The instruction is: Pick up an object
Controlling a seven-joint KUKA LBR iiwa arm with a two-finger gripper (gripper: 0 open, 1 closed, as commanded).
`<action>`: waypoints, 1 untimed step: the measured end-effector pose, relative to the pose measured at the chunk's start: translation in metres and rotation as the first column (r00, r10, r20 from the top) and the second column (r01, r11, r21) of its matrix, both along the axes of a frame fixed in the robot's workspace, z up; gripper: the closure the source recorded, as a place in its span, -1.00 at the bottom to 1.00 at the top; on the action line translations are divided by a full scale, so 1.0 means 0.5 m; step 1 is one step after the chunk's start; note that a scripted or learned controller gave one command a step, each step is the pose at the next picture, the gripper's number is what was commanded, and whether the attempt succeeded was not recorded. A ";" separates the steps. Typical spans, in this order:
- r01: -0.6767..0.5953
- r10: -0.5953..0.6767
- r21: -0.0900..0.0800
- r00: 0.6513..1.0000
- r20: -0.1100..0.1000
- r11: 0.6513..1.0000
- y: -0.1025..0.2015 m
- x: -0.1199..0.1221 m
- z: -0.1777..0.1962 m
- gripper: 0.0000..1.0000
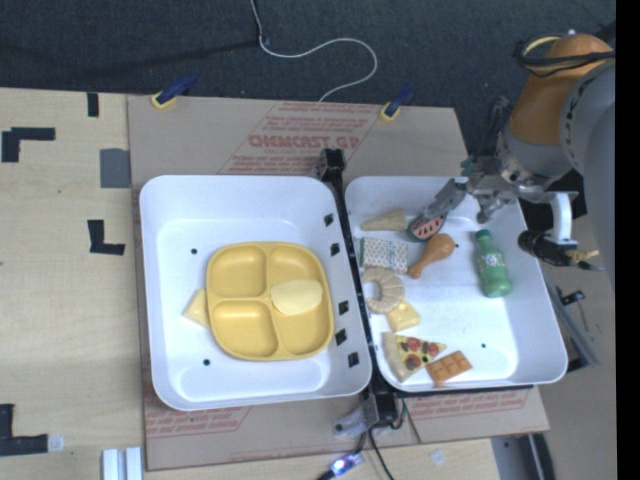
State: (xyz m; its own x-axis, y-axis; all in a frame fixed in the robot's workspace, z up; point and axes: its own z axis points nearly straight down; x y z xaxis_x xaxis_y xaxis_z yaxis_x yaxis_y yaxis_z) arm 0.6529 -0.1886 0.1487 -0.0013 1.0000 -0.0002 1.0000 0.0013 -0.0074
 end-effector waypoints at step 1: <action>0.000 0.000 0.000 1.000 -0.001 1.000 -0.007 -0.016 -0.123 -1.00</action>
State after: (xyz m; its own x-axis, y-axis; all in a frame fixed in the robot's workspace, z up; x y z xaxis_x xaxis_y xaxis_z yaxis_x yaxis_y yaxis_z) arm 0.6447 -0.1919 0.0870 -0.0014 1.0000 0.0002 1.0000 0.0014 -0.0080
